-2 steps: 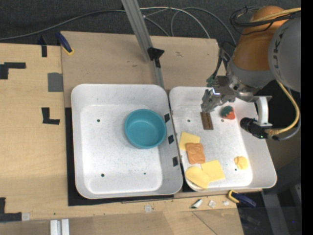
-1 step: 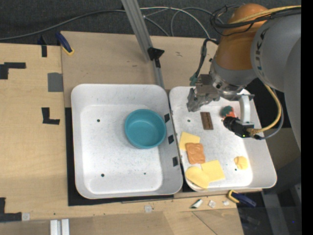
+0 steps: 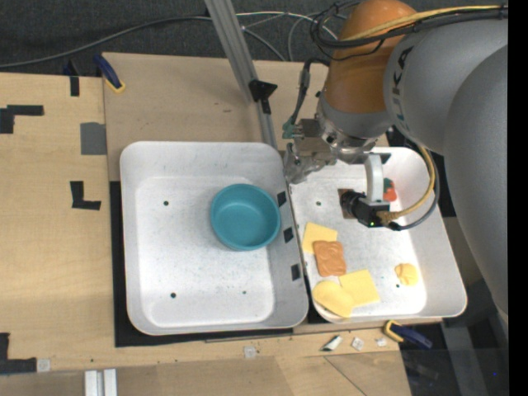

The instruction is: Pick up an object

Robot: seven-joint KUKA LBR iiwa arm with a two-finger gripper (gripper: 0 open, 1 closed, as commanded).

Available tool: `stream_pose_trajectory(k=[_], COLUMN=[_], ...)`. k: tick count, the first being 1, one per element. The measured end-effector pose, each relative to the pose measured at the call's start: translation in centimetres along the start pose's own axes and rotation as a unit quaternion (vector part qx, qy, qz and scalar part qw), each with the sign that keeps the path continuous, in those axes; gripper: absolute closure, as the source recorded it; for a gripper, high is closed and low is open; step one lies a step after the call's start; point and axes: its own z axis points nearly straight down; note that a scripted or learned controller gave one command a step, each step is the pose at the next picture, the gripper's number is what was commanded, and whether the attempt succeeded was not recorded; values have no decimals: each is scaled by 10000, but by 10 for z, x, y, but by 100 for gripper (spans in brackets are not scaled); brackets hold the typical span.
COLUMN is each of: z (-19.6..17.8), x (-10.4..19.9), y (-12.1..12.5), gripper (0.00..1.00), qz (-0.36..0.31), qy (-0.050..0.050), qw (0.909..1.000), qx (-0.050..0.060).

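Note:
My gripper [image 3: 297,165] hangs over the far left corner of the right bin [image 3: 437,304], close to the wall it shares with the left bin. Nothing shows in its grasp. In the right bin lie a yellow square piece [image 3: 320,235], an orange-brown piece [image 3: 331,259] touching it, and two flat yellow pieces [image 3: 360,287] at the front. A small yellow lump [image 3: 405,273] sits toward the right. A small red and green object [image 3: 388,191] is partly hidden behind the arm's cabling. A blue bowl [image 3: 244,215] stands upright in the left bin [image 3: 157,304].
The grey arm and its orange band [image 3: 371,31] cover the far right part of the right bin. A slanted metal pole [image 3: 235,48] rises behind the bins. A black block [image 3: 363,208] with cables hangs off the wrist above the right bin's middle.

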Motion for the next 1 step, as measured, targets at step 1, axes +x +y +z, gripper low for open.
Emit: stream_pose_trajectory(k=[1], z=[22], x=[50], y=[6], gripper=[100], qz=[8], qy=[-6], qw=[10000], qx=[15])
